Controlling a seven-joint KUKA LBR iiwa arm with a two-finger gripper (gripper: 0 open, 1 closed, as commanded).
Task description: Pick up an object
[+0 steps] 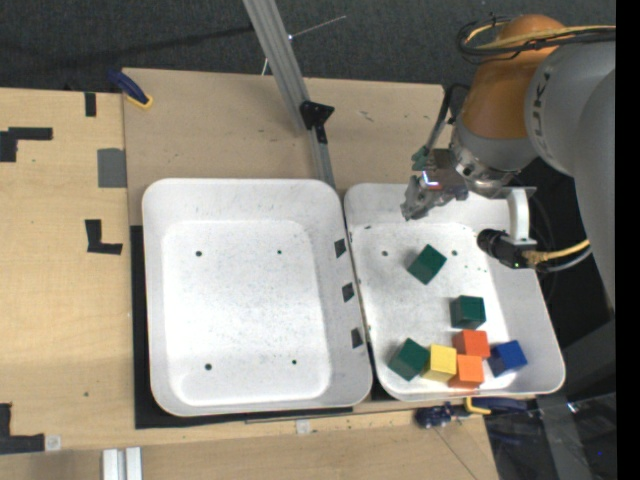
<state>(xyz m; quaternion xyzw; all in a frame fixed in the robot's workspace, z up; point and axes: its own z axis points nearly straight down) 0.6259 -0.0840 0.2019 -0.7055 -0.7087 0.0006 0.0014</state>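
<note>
Claw (418,206) hovers over the back rim of the right shallow white plastic bin (535,313), grip state unclear, nothing visibly held; nearest target, the tilted dark green cube (427,264), sits apart below it, so a straight descent likely hits the rim.

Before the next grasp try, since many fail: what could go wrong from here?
1. The gripper hangs over the right bin's far rim, short of the lone green block; a straight descent may hit rim or bare floor.
2. That block lies turned, so fingers may meet its corners and slip.
3. The blocks at the near end, like yellow and orange, touch, leaving little finger room.
</note>
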